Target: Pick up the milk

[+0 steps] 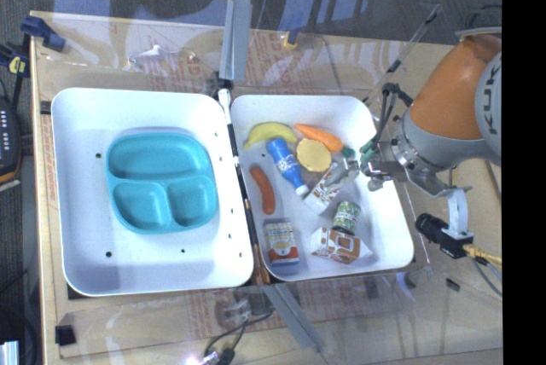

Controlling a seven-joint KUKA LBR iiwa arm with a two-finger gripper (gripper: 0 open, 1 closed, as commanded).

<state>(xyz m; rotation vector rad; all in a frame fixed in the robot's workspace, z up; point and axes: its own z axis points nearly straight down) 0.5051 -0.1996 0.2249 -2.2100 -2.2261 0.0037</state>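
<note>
camera view: the right bin (pixel 386 123) held a crowd of small toy foods. the milk (pixel 337 246) was, as i judged it, the small brown-and-white carton lying on its side near the front wall of this bin, just in front of a little can (pixel 345 217) and beside a blue-topped box (pixel 280 242). the gripper (pixel 341 177) hung over the middle of the bin, behind the can and apart from the carton. it was close to a blue bottle (pixel 286 165) and a yellow round piece (pixel 313 156).

to do this step well, the arm should probably come toward the front wall, stop above the carton, and turn so the grip crosses its narrow side. it should go down straight, because the can stood almost touching the carton and could be pushed or caught together with it. the front wall left little room on that side.

some things were hard to make out. whether the fingers were apart or together i could not tell, because they mixed with a pale object (pixel 322 194) under them. the print on the carton was too small to read, so the blue-topped box could also be the milk. the arm was cut off at the right.
</note>
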